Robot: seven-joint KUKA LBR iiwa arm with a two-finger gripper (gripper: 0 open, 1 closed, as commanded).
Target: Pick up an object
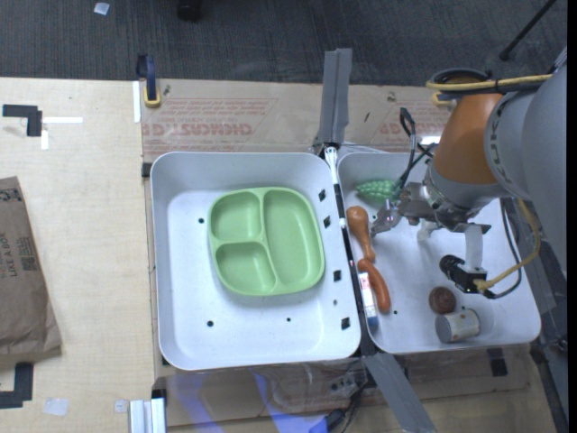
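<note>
over the right bin (505, 327), seen from above, the hand (389, 216) hangs low beside an orange sausage-like toy (359, 226) with nothing visibly between its fingers, their spread i cannot tell, so the pick looks not yet made.

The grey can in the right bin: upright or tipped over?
Tipped over. The grey can lies on its side on the right bin floor, one round end facing left, beside a brown ball.

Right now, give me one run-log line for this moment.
arm: over right bin | gripper: above sausages, nothing held | green plate: left bin | pick: not done
</note>
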